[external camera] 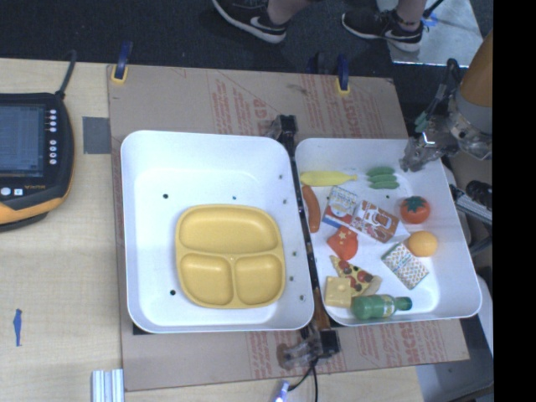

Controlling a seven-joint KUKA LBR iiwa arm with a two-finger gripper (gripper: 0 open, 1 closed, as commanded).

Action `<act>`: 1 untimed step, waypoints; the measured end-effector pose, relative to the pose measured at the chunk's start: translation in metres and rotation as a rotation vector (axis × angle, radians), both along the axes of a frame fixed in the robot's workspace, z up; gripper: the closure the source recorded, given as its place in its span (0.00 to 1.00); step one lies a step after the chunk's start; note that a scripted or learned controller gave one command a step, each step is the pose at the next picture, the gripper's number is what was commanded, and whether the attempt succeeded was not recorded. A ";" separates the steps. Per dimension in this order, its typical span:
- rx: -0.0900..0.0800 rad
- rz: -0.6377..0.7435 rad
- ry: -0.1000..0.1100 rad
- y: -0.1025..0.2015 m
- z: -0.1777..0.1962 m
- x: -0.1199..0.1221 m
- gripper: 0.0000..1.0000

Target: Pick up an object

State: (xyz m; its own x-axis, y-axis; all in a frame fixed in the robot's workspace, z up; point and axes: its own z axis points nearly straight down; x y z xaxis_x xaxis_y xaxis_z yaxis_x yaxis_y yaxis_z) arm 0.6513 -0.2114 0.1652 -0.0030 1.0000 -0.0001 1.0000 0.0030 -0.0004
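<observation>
Hovering over the right bin [465, 300], the end effector [416, 159] grips nothing; package lettering is unreadable.

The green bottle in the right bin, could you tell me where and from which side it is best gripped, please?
Grip the green bottle across the middle of its body, coming straight down from above. It lies on its side along the near wall of the right bin, cap to the right, so the fingers should probably close across its width. The pizza slice lies close behind it, leaving little room there.
</observation>
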 end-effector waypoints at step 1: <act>0.001 0.000 0.001 0.000 -0.001 0.000 0.00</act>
State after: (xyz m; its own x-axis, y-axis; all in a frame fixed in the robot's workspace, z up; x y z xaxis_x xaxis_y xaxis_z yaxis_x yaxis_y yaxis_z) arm 0.6509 -0.2112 0.1645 -0.0030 1.0000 0.0004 1.0000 0.0030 -0.0017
